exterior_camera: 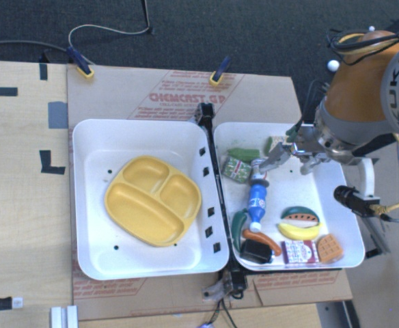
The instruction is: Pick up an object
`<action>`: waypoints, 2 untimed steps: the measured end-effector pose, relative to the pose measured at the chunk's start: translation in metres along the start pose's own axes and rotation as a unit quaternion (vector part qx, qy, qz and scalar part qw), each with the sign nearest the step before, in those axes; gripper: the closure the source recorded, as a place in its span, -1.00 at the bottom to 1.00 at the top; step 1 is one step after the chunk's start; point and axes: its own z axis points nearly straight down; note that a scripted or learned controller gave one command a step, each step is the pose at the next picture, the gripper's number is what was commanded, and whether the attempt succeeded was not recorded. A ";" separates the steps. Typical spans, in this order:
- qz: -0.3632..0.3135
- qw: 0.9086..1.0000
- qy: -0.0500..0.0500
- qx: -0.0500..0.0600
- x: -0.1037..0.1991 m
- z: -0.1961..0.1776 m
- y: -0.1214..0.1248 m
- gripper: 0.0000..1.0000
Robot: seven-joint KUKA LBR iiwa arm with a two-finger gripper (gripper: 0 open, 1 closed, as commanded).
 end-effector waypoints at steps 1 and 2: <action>0.001 1.000 0.000 -0.001 -0.015 0.160 0.005 -1.00; 0.001 1.000 -0.001 -0.002 -0.015 0.151 0.006 1.00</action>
